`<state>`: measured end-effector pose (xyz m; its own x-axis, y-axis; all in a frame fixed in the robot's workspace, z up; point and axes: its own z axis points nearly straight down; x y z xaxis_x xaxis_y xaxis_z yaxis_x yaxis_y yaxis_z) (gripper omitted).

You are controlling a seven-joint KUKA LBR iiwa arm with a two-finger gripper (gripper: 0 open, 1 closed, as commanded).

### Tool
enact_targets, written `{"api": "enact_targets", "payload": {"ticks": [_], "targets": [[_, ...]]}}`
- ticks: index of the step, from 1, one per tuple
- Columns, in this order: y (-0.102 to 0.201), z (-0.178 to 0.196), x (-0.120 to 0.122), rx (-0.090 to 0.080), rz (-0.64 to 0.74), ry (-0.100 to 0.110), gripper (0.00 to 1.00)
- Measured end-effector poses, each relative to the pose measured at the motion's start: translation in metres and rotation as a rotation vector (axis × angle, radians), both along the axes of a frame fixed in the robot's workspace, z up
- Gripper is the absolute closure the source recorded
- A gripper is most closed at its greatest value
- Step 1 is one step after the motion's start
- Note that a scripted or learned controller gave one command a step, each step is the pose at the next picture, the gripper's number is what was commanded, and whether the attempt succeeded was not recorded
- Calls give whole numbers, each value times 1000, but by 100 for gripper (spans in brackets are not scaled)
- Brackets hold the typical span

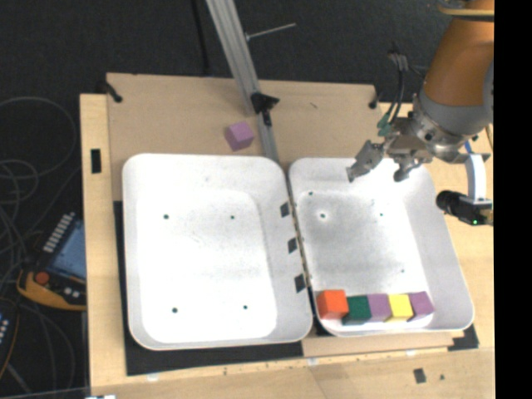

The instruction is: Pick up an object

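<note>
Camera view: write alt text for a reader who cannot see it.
A grey-and-orange robot arm holds its tool, fingers spread and holding nothing, over the far edge of the right white bin. Along that bin's near edge sit five blocks in a row: orange, green, purple, yellow, purple. Another purple block lies on the bench beyond the left bin.

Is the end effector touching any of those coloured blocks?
Apart. The camera view shows the end effector near the right bin's far edge, the blocks along its near edge.
</note>
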<state>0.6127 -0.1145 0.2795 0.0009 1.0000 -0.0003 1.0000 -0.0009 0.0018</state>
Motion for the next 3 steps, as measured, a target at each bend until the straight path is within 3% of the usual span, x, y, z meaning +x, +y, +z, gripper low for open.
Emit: {"api": "enact_targets", "payload": {"ticks": [1, 2, 3], "targets": [[-4, -141, -68, 1, -1, 10, 0], [-49, -184, -49, -2, -2, -2, 0], [-49, -170, -48, -3, -7, -8, 100]]}}
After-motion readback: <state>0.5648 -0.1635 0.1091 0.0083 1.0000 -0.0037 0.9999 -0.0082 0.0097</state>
